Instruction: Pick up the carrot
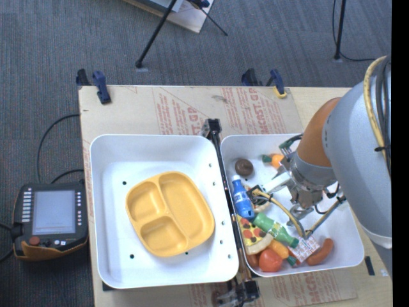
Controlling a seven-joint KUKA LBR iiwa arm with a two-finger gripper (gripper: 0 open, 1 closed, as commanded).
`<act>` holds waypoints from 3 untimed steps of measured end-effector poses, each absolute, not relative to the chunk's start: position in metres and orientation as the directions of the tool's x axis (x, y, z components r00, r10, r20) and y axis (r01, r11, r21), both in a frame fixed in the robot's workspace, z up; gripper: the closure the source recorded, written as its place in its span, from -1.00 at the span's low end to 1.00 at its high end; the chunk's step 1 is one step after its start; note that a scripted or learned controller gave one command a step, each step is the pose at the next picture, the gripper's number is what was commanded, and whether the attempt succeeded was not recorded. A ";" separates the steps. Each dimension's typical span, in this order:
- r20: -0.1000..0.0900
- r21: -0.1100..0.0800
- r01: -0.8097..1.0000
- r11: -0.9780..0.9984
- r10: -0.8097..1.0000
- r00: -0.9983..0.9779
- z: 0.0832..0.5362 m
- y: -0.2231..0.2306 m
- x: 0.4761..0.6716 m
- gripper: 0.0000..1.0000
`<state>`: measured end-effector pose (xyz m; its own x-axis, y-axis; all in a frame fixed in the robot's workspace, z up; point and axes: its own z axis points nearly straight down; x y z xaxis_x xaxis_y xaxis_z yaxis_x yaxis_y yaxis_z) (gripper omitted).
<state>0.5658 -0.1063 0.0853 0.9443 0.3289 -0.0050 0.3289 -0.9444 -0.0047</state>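
Grey arm reaches in from right — orange band above wrist, wrist angled downward.

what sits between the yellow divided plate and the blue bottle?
In the camera view: bare floor of the left bin, then the two bins' adjoining rims. The yellow plate lies left, the blue bottle just past the rims.

A yellow divided plate sits in the white left bin. The white right bin holds a blue bottle, a green bottle, a brown round piece, a red tomato and a reddish sausage. The arm is grey with an orange band.
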 end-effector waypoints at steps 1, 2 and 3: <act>-0.002 -0.004 0.483 -0.876 0.483 0.876 0.147 -0.175 0.606 -1.00; -0.005 -0.006 0.392 -0.920 0.392 0.920 0.085 -0.172 0.614 -1.00; -0.005 -0.005 0.248 -0.969 0.248 0.969 0.085 -0.146 0.554 -1.00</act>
